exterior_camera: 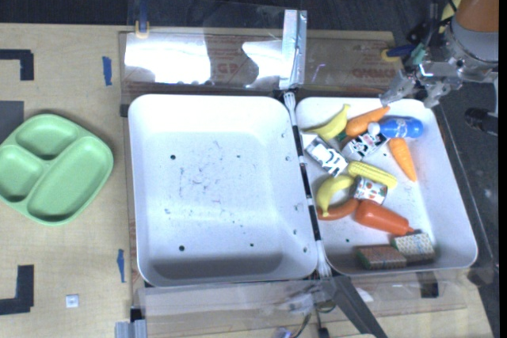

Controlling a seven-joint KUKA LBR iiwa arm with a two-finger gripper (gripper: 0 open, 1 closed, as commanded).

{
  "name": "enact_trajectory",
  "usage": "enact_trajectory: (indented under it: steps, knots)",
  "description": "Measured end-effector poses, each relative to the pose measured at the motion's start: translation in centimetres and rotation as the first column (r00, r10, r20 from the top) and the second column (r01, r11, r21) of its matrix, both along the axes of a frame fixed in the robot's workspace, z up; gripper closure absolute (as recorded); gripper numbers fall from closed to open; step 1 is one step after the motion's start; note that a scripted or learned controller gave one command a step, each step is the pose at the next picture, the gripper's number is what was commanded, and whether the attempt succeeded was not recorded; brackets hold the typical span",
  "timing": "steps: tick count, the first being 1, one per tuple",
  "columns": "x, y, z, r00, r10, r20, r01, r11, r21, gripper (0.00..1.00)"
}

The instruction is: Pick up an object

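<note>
Above the far right corner of the right-hand shallow white bin [455, 245], the claw [417, 87] hovers, its opening indiscernible and nothing visibly held: approach stage, so it must next descend onto the nearby blue plastic bottle [398, 127].

The right bin [451, 194] holds a heap of toy food. A yellow banana [333, 123] lies at the back, beside an orange carrot [366, 121] and a blue bottle [398, 128]. A second carrot [402, 158] lies near the right wall. In the middle sit a corn cob [371, 173] and small cartons [326, 157]. A red-orange pepper [383, 218] lies in front, with a sponge [413, 244] near the front rim.
</note>
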State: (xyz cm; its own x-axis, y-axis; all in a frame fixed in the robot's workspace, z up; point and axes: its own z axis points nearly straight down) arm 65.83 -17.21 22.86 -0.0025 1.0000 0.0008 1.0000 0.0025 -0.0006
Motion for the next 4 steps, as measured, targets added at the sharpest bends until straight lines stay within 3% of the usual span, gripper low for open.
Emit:
enact_trajectory:
  steps: [1, 2, 3, 4]
  knots:
    - [-3.4, -4.3, -8.5, 0.993, 0.121, 0.002, -0.121, 0.993, -0.001, 0.00]
    - [-2.8, -4.5, -11.7, 0.989, 0.147, 0.018, -0.147, 0.989, 0.001, 0.00]
    - [-3.4, -4.2, -13.5, 0.964, 0.264, 0.018, -0.264, 0.965, 0.002, 0.00]
    - [-3.6, -4.4, -12.9, 0.965, 0.262, 0.011, -0.262, 0.965, 0.000, 1.00]
